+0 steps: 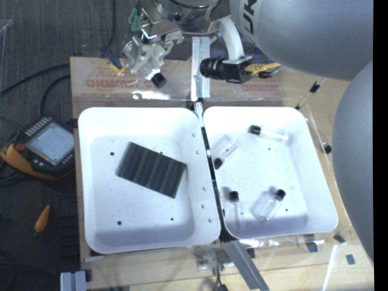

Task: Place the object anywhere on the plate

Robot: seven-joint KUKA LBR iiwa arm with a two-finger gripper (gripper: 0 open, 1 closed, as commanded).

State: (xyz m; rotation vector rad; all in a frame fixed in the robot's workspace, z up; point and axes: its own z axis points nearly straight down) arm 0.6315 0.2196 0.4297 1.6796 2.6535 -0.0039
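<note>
Two white bins sit side by side on the bench [85, 80], and the big grey arm [303, 23] crowds in from the right, its wrist hanging above the far rim of the left bin [97, 180]. In that left bin lies the plate [151, 169], a dark ribbed rectangle resting flat and askew near the middle. The right bin [315, 180] holds four small clear vials with black caps: one [267, 132] near the far wall, one [222, 150] by the divider, one [268, 203] toward the near side, and one [233, 200] just beside the near-left corner. The hand [145, 56] is raised behind the left bin, and whether it is open, closed or carrying something I cannot tell; a small dark-capped piece [157, 79] shows just below it. If that is a vial, the sound move is probably to come down squarely over the plate's middle and release low, so it cannot roll off the ribs.
</note>
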